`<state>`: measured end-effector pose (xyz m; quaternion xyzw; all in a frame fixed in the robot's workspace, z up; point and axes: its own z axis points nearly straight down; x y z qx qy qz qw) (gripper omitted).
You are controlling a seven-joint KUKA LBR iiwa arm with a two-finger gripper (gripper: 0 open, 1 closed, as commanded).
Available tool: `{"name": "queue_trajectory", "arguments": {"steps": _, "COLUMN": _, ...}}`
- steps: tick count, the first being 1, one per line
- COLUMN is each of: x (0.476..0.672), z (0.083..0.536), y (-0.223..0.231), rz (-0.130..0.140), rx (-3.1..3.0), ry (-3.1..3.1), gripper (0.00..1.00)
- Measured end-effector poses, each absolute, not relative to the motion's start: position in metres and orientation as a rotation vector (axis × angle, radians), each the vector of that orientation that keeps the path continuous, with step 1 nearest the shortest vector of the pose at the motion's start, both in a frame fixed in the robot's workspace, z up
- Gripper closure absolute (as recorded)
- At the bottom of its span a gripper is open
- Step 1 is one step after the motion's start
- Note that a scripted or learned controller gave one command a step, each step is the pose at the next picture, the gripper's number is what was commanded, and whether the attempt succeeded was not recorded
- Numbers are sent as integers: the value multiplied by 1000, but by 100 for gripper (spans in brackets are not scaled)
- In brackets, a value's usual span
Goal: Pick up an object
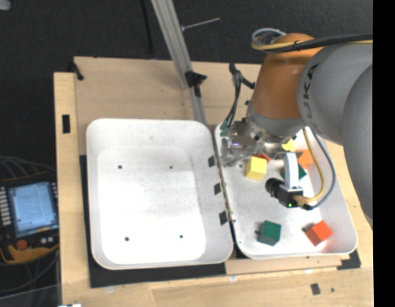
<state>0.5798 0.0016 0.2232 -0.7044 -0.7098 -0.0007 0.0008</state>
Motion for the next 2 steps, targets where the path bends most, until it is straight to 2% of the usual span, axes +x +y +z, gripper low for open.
{"name": "queue_trajectory", "arguments": {"steps": 1, "x": 568, "z": 236, "y": 48, "rz": -5, "rx": -2213, "ry": -2230, "gripper": 100}}
{"name": "queue_trajectory", "arguments": {"steps": 2, "x": 556, "z": 226, "y": 97, "rz": 0, "rx": -2212, "ry": -2228, "gripper": 100}}
